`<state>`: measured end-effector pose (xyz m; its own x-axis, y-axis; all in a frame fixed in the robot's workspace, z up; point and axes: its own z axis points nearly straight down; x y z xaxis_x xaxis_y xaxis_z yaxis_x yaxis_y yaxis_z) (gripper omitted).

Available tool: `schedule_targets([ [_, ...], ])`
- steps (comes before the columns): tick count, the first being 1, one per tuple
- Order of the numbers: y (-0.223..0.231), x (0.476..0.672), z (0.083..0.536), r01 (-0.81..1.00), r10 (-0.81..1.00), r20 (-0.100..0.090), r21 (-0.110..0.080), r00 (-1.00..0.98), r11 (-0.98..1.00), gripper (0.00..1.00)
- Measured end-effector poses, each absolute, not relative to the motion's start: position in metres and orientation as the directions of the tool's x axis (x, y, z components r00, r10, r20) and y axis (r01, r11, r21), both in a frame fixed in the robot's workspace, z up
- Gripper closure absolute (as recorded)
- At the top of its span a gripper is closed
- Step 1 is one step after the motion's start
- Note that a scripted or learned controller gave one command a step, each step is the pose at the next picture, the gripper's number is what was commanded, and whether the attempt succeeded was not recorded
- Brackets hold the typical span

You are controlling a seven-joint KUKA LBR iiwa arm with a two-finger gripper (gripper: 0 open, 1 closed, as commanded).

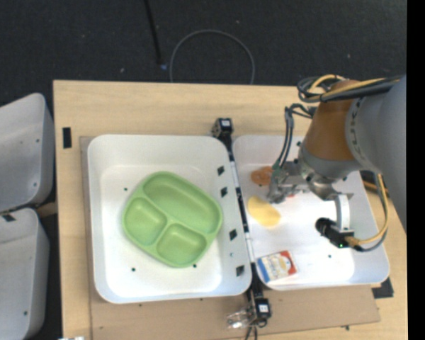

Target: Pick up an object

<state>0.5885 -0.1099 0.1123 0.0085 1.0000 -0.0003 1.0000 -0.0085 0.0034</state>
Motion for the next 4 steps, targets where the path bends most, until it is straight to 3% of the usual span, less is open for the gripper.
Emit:
schedule_targets([
  [1, -0.117, 0.590, 0.176, 1.000, 1.000, -0.001, 0.007, 0.009, -0.009, 1.00],
  [2, -0.118, 0.591, 0.202, 1.000, 1.000, 0.000, 0.004, 0.005, -0.005, 1.00],
  [3, -0.064, 0.587, 0.205, 1.000, 1.000, 0.002, 0.000, -0.006, 0.006, 1.00],
  [4, -0.003, 0.595, 0.218, 1.000, 1.000, 0.002, 0.002, -0.008, 0.008, 1.00],
])
